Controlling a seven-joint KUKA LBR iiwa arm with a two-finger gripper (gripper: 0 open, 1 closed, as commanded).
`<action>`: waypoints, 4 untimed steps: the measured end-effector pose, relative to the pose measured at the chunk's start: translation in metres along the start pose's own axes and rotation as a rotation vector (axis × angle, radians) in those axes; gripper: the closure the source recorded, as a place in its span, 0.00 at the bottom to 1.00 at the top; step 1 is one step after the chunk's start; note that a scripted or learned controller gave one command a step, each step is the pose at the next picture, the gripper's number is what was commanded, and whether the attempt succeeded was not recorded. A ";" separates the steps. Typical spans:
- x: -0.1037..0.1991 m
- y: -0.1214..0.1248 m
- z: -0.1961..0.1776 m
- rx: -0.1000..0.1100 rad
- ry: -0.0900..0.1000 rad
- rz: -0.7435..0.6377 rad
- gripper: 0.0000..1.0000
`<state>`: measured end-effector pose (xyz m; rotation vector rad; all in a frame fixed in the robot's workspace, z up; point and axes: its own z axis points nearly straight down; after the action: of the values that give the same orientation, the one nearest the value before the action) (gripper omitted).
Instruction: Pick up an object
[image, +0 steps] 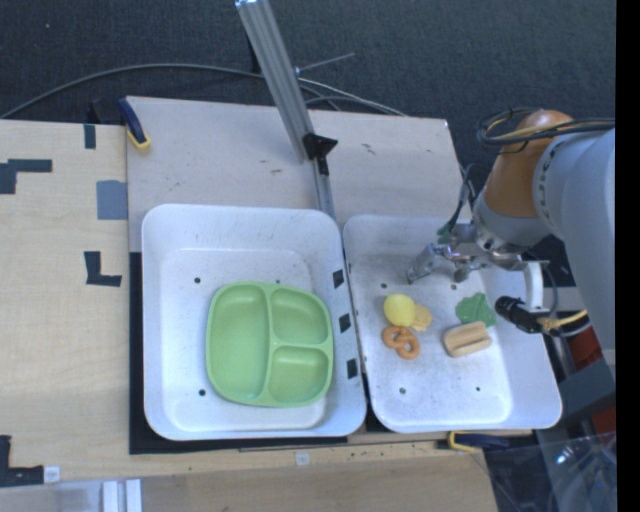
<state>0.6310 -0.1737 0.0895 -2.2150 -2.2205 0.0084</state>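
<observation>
Camera view: hand (432, 262) hovers over the right bin (440, 400), whether released or clenched I cannot tell; yellow lemon (399, 308), pretzel (402, 342) and bread (466, 340) lie nearer.

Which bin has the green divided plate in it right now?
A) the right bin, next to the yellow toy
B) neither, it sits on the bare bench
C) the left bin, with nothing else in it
C: the green divided plate lies in the left bin, while the yellow toy and the other small pieces sit in the right bin near the gripper.
</observation>
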 end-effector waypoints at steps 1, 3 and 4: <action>0.001 0.002 -0.014 -0.005 0.000 -0.002 1.00; 0.007 0.000 -0.115 -0.013 0.000 -0.001 1.00; 0.007 0.001 -0.168 -0.013 -0.001 0.000 1.00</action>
<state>0.6333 -0.1664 0.2578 -2.2221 -2.2274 -0.0050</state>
